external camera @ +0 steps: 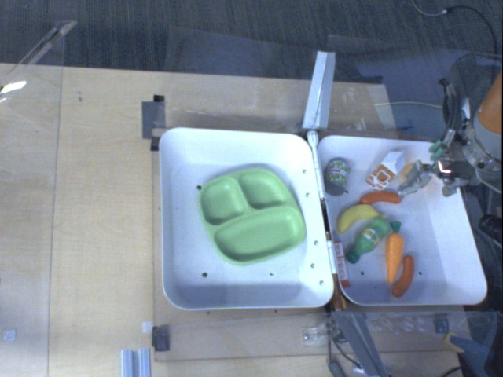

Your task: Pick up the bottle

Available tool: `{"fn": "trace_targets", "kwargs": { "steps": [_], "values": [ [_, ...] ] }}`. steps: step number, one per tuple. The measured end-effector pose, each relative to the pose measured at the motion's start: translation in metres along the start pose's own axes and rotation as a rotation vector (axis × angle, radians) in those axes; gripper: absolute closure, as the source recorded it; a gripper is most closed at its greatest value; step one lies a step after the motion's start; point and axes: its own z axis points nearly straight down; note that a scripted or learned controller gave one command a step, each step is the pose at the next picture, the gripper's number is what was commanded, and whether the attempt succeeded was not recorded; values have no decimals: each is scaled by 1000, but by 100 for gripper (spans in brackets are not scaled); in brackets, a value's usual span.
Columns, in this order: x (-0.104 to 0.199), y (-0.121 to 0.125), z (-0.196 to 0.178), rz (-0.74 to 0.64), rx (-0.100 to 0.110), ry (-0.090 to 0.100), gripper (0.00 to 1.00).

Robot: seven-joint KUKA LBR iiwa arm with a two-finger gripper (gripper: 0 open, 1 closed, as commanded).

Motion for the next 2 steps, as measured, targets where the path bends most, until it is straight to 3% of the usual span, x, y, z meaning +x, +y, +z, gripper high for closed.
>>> {"fn": "trace_targets", "kwargs": {
  "steps": [1, 2],
  "values": [
    [46, -52, 156, -131, -3, 0, 0],
    [47, -49, 145, -134, -10, -1, 100]
  ]
}}
